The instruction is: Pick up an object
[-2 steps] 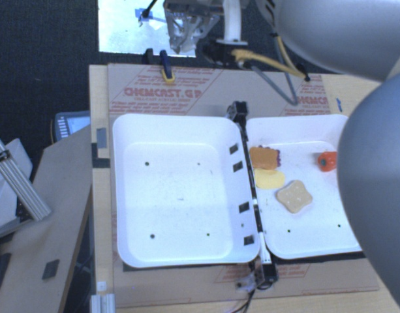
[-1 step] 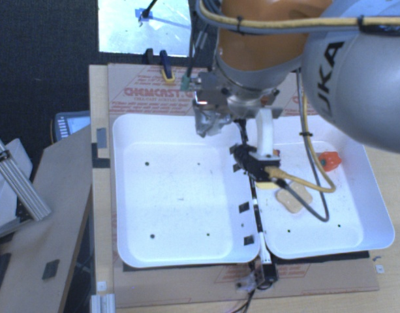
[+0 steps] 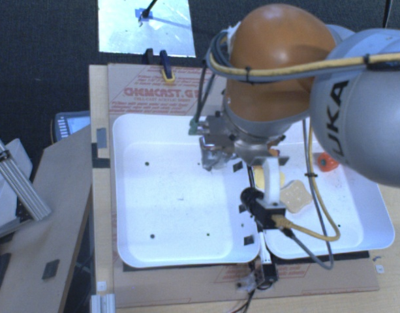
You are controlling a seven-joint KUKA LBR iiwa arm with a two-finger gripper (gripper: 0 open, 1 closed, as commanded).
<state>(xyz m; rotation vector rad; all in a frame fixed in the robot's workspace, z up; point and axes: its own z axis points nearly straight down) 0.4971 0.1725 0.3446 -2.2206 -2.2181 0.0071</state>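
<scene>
The two-finger gripper hangs at the centre of the frame, just over the right-hand edge of the left shallow white plastic bin, close to the seam where the two bins meet; its metal parts are bunched under the wrist and whether it stands wide or narrow I cannot tell, nor can I see anything gripped in it. Above it swells the orange band of the grey arm, which comes in from the right and covers much of the upper right of the frame. Just lower right of the gripper, in the right shallow white plastic bin, a pale tan, square, cracker-like piece lies on the floor near that bin's left wall, with a yellowish object partly hidden beside it under a white bracket. Further right, a small orange object sits near the arm's edge. A yellow cable loops across the right bin's lower part.
</scene>
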